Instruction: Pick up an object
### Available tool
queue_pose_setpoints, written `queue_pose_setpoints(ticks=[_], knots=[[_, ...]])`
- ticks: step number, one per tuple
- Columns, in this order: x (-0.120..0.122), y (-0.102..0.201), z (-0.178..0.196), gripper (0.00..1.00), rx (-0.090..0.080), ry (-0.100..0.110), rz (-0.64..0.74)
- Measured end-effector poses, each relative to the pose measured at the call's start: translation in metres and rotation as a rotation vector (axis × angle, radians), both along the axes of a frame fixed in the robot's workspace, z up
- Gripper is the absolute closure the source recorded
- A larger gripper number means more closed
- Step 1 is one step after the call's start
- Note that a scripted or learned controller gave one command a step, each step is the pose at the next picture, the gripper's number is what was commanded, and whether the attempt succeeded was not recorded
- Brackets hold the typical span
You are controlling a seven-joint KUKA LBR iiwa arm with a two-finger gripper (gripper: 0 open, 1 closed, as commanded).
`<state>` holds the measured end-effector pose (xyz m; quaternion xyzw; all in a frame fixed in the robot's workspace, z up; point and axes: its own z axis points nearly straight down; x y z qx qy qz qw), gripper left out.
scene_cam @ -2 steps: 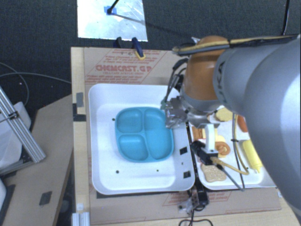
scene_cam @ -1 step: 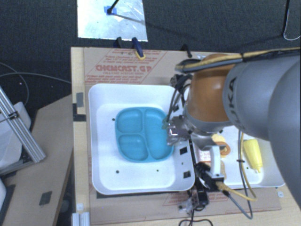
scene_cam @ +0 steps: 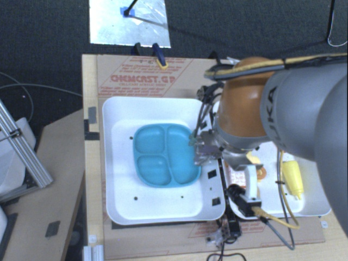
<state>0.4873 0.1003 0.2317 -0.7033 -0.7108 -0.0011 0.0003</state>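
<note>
The worktop point(scene_cam: 92, 211) carries a brown cardboard sheet point(scene_cam: 147, 72) with red print, and on it two shallow white bins side by side.

The left bin point(scene_cam: 117, 156) is smooth moulded plastic with rounded corners. In it lies a blue tray point(scene_cam: 163, 156), glossy, roughly square with rounded corners, divided by raised ribs into three compartments. It lies flat, open side up. Its slightly longer axis runs from the bin's far side toward the near side, and its right edge sits close to the bin's right wall.

The claw point(scene_cam: 200, 145) hangs at the tray's right edge, just above the wall between the bins. It appears as a dark metal block partly hidden by the wrist, so whether its fingers stand apart or together cannot be told; no object is seen between them.

The arm point(scene_cam: 304, 113) enters from the right, grey and smooth, with a rounded orange band point(scene_cam: 242, 107) above the wrist, which points steeply down. Black cables run along it.

The right bin point(scene_cam: 315, 208) holds a yellow elongated object point(scene_cam: 292, 178), possibly a plastic corn cob, its long axis running far to near.
</note>
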Motion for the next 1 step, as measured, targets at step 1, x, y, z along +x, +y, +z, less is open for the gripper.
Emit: queue_pose_setpoints(ticks=[1], knots=[[0.0375, -0.0317, 0.1027, 1.00, -0.002, -0.014, -0.007]])
